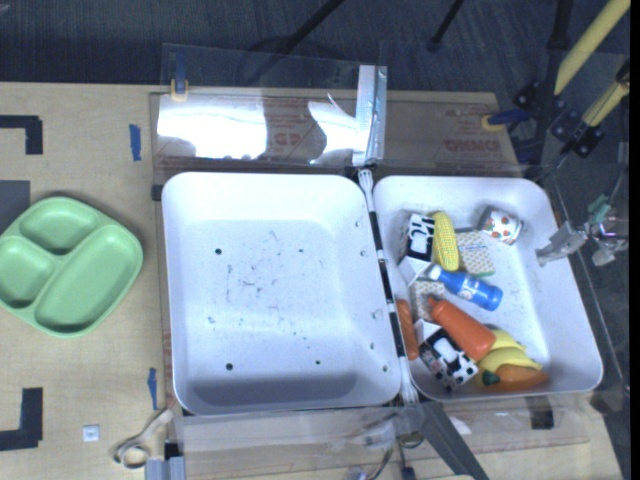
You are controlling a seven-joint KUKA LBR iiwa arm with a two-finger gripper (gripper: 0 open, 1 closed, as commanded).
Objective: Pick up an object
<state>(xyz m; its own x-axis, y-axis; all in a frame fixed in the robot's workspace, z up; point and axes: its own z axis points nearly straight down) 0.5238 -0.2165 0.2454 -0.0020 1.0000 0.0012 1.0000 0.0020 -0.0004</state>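
The right bin (pixel 565 308) holds a heap of small objects. A yellow corn cob (pixel 445 241) leans on a black and white box (pixel 419 236) near the bin's back left. A white and red ball (pixel 503 227) lies at the back. A blue bottle (pixel 472 290) lies across the middle, with an orange carrot-shaped piece (pixel 463 329) just in front of it. A yellow banana (pixel 506 352), an orange piece (pixel 517 375) and a black and white block (pixel 447 359) crowd the front. A thin orange stick (pixel 403 328) lies along the left wall.
The left bin (pixel 265 288) sits beside the right one and shares a rim with it. A green divided plate (pixel 65 265) rests on the bench at far left. A clear plastic sheet (pixel 270 118) stands behind the bins. A small metal fixture (pixel 575 240) juts over the right bin's right rim.
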